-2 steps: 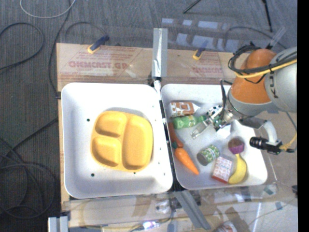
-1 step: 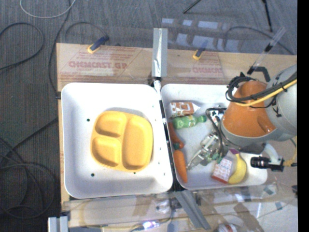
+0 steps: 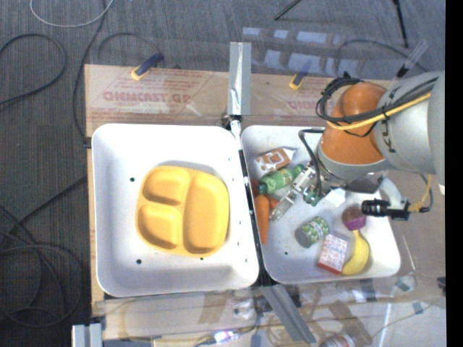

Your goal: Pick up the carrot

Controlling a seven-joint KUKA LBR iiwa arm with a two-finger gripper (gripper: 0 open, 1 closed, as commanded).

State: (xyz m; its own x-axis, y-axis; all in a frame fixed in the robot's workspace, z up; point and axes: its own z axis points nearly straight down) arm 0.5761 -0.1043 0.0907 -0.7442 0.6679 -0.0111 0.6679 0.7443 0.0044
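Carrot (image 3: 262, 217) is seen lying at right bin's (image 3: 391, 264) left wall. Fingers (image 3: 283, 205) are placed just right of carrot, open, nothing grasped. Green bottle (image 3: 278, 181) is seen just above carrot, can (image 3: 312, 231) to its right.

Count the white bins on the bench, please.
2. The left bin holds a yellow divided tray; the right bin holds the carrot, a banana and other items.
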